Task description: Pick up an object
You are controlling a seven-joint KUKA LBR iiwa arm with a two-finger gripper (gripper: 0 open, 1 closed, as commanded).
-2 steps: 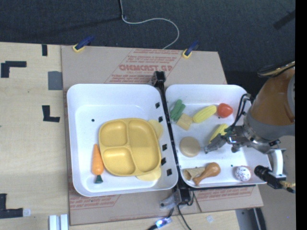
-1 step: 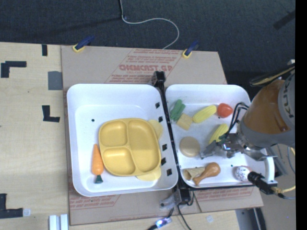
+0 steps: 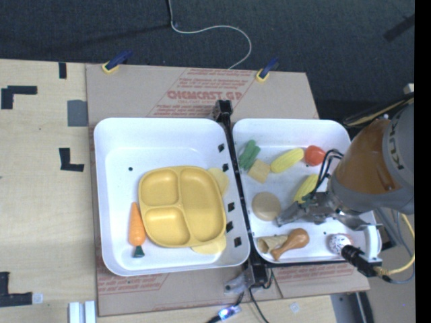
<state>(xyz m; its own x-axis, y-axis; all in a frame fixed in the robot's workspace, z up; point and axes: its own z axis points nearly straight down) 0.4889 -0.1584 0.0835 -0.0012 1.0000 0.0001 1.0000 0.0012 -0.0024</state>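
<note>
The right bin (image 3: 323,130) holds several toy foods: a green vegetable (image 3: 248,153), a yellow corn cob (image 3: 287,159), a red tomato (image 3: 314,155), a yellow block (image 3: 260,171), a tan round cookie (image 3: 265,206), a brown drumstick (image 3: 289,241) and a yellow-green piece (image 3: 306,186) partly behind the arm. My gripper (image 3: 288,214) hangs low in this bin, between the cookie and the drumstick, its dark fingers pointing left. Nothing shows between them.
The left bin (image 3: 111,147) carries a yellow divided plate (image 3: 182,204), an orange carrot (image 3: 137,226) at its left and pale yellow pieces (image 3: 210,246) tucked under its right side. A black divider (image 3: 232,180) runs between the bins. The arm's orange band (image 3: 367,163) overhangs the right bin's edge.
</note>
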